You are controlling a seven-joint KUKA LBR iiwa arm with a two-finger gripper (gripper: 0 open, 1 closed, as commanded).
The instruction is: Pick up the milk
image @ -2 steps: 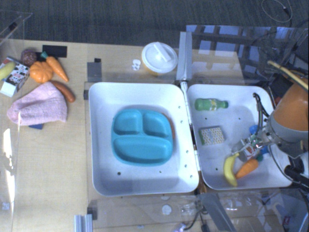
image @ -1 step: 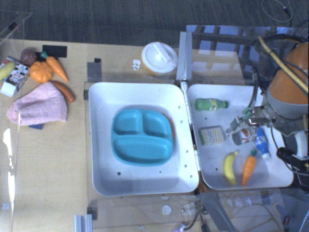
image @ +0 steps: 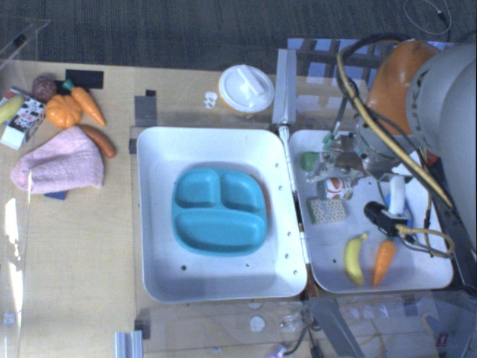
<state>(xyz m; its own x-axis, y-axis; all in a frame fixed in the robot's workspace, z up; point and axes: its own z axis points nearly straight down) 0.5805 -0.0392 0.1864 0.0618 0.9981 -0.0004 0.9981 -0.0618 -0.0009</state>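
- Gripper [image: 337, 171] hangs over the right bin [image: 440, 274], at its ten o'clock; finger state cannot be told.
- Milk carton [image: 339, 188] sits just under it.

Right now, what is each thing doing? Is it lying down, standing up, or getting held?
Blue plate: lying flat in the left bin.
Banana: lying in the right bin.
Carrot: lying beside the banana.
Milk carton: under the gripper, grip unclear.
White lid: flat on the bench.
Pink cloth: crumpled on the bench.
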